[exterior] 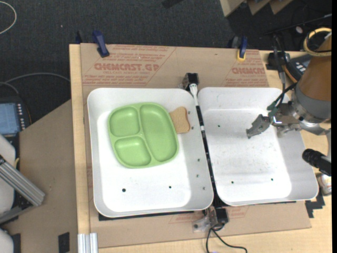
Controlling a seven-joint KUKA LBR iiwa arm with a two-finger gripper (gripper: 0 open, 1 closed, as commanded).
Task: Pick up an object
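Cardboard, brown and printed with red lettering, covers the bench [158, 62] beneath two shallow white bins with rounded corners and smooth, faintly speckled floors; the left bin [142, 188] holds a glossy lime-green plate [142, 135], a rounded rectangle moulded into three compartments, its long axis tilted slightly across the bin; just beside the plate's upper right corner, touching its rim, lies a small tan slab [180, 120] with a matte, crumbly surface like toast or sponge, its long axis running roughly up and down the view; over the right bin [253, 186] the grey gripper [258, 126] hangs near the upper middle, pointing left and downward from the arm [316, 88]; whether it is apart or together I cannot tell, and nothing is seen in it.
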